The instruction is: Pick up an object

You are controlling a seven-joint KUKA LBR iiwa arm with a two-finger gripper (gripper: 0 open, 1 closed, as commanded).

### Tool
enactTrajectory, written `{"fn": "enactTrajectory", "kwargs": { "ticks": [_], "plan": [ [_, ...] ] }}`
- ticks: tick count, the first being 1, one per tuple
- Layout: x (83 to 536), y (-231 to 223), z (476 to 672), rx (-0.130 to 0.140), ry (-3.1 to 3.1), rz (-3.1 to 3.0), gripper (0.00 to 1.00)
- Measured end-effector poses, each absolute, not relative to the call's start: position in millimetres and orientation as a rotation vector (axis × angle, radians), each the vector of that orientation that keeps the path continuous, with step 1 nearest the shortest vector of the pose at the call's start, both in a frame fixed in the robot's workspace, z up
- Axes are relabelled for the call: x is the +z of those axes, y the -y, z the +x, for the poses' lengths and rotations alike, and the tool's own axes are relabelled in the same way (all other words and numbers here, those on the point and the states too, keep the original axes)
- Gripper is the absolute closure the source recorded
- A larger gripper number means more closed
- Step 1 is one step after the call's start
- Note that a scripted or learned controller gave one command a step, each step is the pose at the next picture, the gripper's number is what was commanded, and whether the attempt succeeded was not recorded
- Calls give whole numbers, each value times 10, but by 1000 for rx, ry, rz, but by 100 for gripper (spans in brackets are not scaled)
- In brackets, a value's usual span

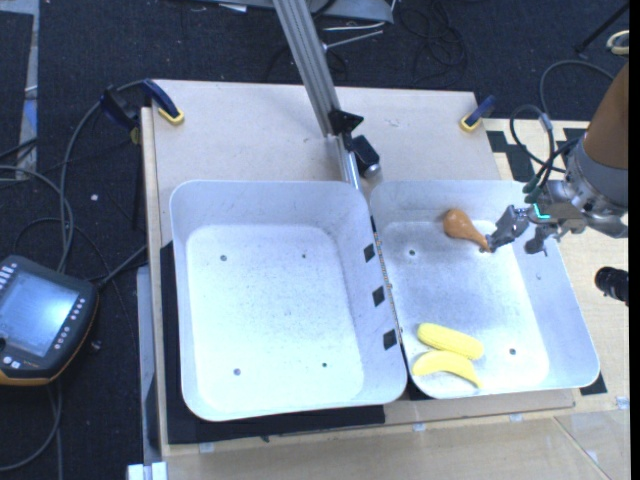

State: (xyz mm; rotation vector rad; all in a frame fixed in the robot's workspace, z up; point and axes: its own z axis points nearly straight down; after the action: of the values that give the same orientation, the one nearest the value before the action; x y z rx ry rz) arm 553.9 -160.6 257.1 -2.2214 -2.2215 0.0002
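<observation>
In the right bin [560,318], a brown drumstick-shaped toy [461,224] lies near the back wall, its thin end pointing right. My gripper [520,236] hangs just right of it at the bin's back right, open. Its left finger [505,228] is close to the toy's thin end, and nothing sits between the fingers. Two yellow banana-shaped pieces [450,340] [445,367] lie side by side near the front left of the same bin.
The left bin [190,268] stands beside the right one, with a black-marked divider edge [380,288] between them. A slanted metal pole [310,58] rises from the back of the bench. A teach pendant [35,318] rests on the floor at left.
</observation>
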Motion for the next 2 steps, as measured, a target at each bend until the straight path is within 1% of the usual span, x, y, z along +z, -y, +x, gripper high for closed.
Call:
{"fn": "enactTrajectory", "kwargs": {
  "ticks": [1,2],
  "plan": [
    [2571,1606,5539,0,2221,-2221,0],
    [1944,1622,5544,5,2218,-2218,0]
  ]
}}
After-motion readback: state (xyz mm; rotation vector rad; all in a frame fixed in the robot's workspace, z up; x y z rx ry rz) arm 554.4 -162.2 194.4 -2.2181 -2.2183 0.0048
